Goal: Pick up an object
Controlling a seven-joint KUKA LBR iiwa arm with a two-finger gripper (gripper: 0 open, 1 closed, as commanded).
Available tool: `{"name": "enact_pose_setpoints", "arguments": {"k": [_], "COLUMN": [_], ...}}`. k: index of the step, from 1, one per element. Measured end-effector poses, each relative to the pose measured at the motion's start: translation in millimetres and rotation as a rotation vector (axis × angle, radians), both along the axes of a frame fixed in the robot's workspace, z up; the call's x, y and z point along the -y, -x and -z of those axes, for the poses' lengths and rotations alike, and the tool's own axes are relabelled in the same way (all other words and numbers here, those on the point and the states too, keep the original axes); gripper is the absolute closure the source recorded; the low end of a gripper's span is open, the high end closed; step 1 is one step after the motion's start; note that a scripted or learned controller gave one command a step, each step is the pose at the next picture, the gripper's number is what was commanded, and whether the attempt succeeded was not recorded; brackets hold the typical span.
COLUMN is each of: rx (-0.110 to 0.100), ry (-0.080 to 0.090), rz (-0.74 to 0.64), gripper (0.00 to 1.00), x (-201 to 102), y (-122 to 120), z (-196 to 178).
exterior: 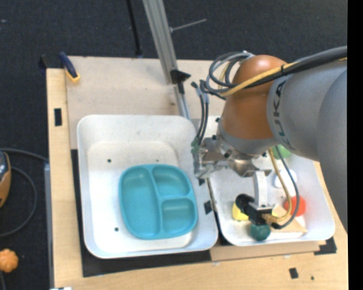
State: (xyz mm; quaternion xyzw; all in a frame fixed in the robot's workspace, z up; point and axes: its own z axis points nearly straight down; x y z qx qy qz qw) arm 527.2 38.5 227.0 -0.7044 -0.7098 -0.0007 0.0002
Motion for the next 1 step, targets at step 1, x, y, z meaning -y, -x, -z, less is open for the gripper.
{"name": "enact_pose_setpoints", "arguments": {"k": [1], "rx": [-0.001], "ry": [0.0], "rz": [0.0], "gripper": [1.0], "x": [-50.6], "y": [12.7], "z": [4.9]}}
